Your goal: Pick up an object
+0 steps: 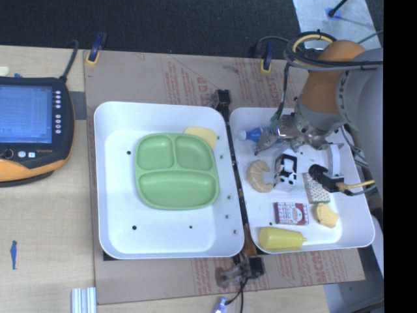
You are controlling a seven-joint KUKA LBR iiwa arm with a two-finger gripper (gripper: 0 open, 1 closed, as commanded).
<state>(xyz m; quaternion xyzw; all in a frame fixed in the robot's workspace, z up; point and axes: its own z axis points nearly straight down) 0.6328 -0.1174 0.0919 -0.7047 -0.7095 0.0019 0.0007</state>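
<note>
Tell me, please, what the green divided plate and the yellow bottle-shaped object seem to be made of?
Green divided plate: probably molded plastic with a matte finish; its color is even and its compartment ridges are soft and rounded. Yellow bottle-shaped object: likely smooth plastic, perhaps a toy, with an even color and a slight sheen; this is less certain.

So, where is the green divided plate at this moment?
In the camera view the green divided plate lies in the left white bin, near its middle. A pale yellow object touches its upper right corner, and the right bin holds the other small items.
</note>
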